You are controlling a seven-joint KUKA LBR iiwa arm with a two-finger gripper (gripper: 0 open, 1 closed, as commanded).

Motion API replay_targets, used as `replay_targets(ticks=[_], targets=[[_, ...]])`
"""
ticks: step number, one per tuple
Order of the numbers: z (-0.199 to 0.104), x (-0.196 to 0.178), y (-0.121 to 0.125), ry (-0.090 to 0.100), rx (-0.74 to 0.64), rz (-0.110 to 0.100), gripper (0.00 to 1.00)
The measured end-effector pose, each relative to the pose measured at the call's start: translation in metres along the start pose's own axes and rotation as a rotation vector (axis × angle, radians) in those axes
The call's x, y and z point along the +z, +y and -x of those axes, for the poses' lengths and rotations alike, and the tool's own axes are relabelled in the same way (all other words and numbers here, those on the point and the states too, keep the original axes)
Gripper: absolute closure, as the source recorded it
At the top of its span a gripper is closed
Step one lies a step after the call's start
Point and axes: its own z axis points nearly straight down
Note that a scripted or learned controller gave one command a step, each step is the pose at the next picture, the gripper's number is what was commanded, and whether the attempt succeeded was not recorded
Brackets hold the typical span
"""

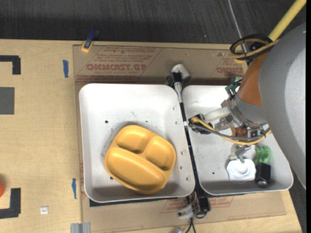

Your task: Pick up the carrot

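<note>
My gripper (241, 152) hangs low over the right bin (209, 178), near its front right corner. A green leafy piece (262, 154), which may be the carrot's top, lies just to the gripper's right against the bin wall. A small orange patch (237, 130) shows under the wrist; I cannot tell whether it belongs to the carrot. A white lumpy object (241, 171) sits directly under the gripper. The arm hides most of the bin's right side.
A big yellow bread-shaped object (141, 158) fills the front of the left bin (97, 106). Yellow cable (209, 126) loops from the wrist toward the divider between the bins. Brown bench lies to the left.
</note>
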Motion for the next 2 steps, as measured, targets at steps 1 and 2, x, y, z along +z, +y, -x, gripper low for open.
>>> replay_targets(ticks=[1, 2], targets=[[-0.033, 0.0, -0.04, 0.0, -0.075, 0.0, 0.0], [-0.037, 0.0, -0.015, 0.0, -0.003, 0.0, 0.0]])
